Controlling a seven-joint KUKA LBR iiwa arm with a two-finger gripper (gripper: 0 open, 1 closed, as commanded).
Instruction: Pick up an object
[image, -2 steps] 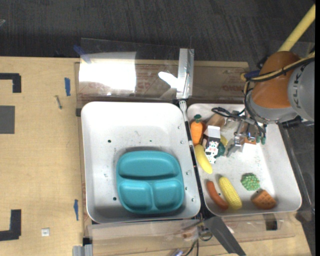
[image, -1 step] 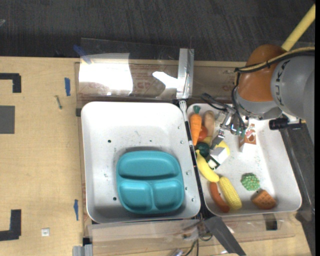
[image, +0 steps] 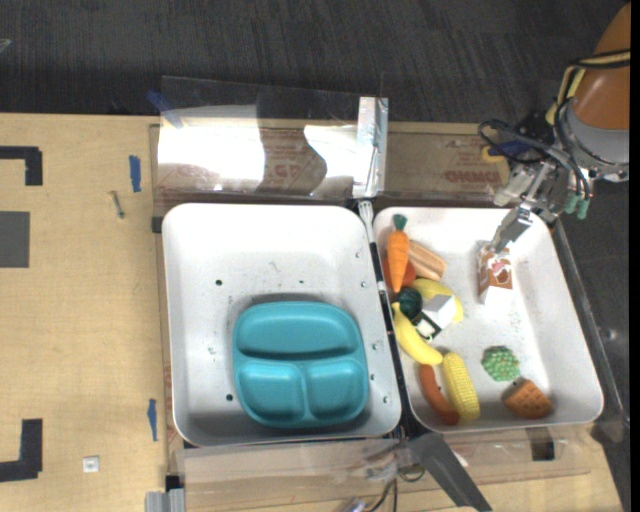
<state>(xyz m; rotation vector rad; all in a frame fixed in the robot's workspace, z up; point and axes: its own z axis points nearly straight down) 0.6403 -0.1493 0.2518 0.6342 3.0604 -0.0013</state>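
Note:
My gripper (image: 497, 243) hangs over the back right part of the right bin (image: 570, 330), reaching in from the upper right. A small brown and white toy piece (image: 494, 274) hangs upright from its fingertips, pinched at its top edge, so the gripper is shut on it. Along the bin's left side lie a carrot (image: 398, 255), a bun (image: 429, 263), a yellow banana (image: 414, 340), a corn cob (image: 460, 386) and a red sausage (image: 435, 392). A green broccoli (image: 500, 363) and an orange pastry (image: 527, 400) sit at the front right.
The left bin (image: 200, 260) holds a teal divided plate (image: 300, 362) at its front. A clear plastic sheet with a metal post (image: 370, 140) stands behind the bins. Wooden bench (image: 70, 300) lies to the left.

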